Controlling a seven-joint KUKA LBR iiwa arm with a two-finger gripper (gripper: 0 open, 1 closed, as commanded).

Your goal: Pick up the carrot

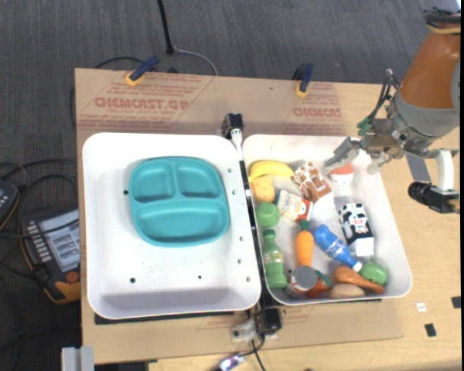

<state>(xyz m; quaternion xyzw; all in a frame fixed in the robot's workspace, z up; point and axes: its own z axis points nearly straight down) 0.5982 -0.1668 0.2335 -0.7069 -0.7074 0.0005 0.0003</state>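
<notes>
The carrot [304, 244], orange with a green top, lies upright-in-view in the middle of the right bin [398, 242], wedged between a green bottle [273, 257] and a blue bottle [332, 245]. My gripper [359, 158] hangs over the bin's far right corner, well beyond the carrot and to its right. Its two fingers [341, 152] are spread open with nothing between them. A white bottle with a red cap [342, 179] sits just below the fingers.
The right bin is crowded: a banana [269, 168], a green apple [266, 216], a juice carton [291, 205], a brown-and-white carton [311, 178], a cow-print carton [356, 222], a drumstick [353, 278] and a can [301, 281]. A teal divided plate [179, 199] lies in the left bin [108, 284].
</notes>
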